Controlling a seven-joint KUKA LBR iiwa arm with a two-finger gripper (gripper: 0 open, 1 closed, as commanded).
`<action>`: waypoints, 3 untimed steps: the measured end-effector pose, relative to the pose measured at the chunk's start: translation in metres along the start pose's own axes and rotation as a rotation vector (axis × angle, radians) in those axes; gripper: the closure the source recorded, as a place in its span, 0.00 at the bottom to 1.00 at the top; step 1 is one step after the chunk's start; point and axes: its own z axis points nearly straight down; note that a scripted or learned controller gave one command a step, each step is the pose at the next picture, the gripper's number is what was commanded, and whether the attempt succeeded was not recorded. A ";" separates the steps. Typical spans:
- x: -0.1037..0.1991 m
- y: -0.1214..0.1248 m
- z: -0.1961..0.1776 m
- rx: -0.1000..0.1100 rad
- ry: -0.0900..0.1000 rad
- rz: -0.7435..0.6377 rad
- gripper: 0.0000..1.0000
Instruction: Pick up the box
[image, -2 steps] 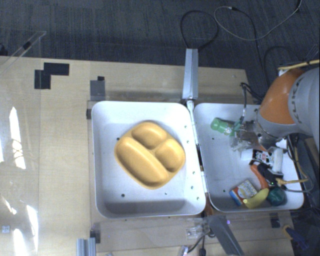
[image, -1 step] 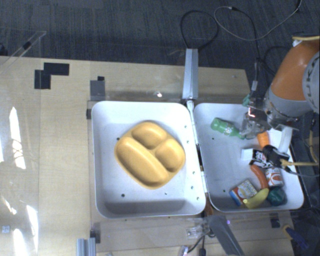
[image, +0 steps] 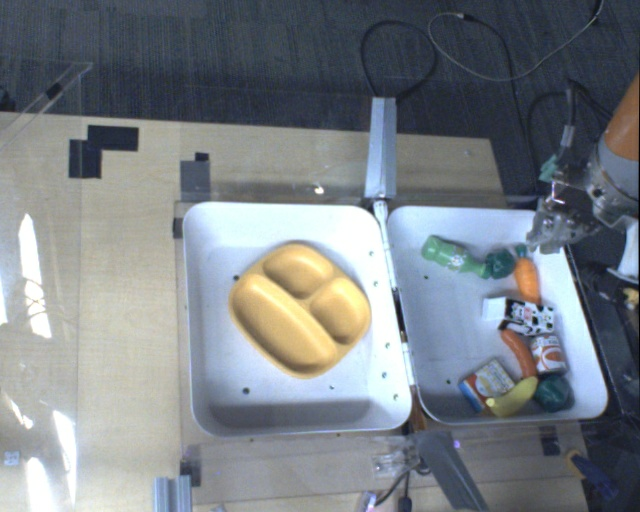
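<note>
Bench (image: 120, 330): pale wood, seen from above at a slant, with two shallow white bins side by side and dark carpet beyond its far edge.

Left bin (image: 215, 400): white, square with rounded corners. It holds one thing, a large yellow tray (image: 300, 308) moulded into three rounded compartments, lying near the bin's middle.

Right bin (image: 440, 350): white, touching the left bin along a shared middle edge. A cluster of small things lies along its right half.

Box (image: 490, 381): a small carton with a blue edge and a printed face, lying tilted in the near part of the right bin, just beside a yellow banana (image: 512, 398).

Other contents: a green bottle (image: 447, 254) lies on its side near the far wall, a dark green piece (image: 499, 265) at its right end. An orange carrot (image: 527, 280) lies just right of that. Below are a small black-and-white carton (image: 527, 317), a red-orange sausage shape (image: 517, 349), a white and orange can (image: 548, 352), and a dark green lump (image: 552, 392) in the near right corner.

Arm (image: 620, 160): grey with an orange band, reaching in from the right.

Gripper (image: 552, 238): above the far right corner of the right bin, near the carrot and well apart from the box. It is too blurred to tell whether it is clenched or released; nothing can be made out in its grasp.

Cables (image: 400, 50): black loops on the carpet behind the bench.
</note>
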 end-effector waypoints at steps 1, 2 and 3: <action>0.023 0.046 0.014 0.000 0.000 0.027 1.00; 0.107 -0.001 0.081 0.006 -0.001 0.452 1.00; 0.124 -0.050 0.092 0.007 -0.001 0.560 1.00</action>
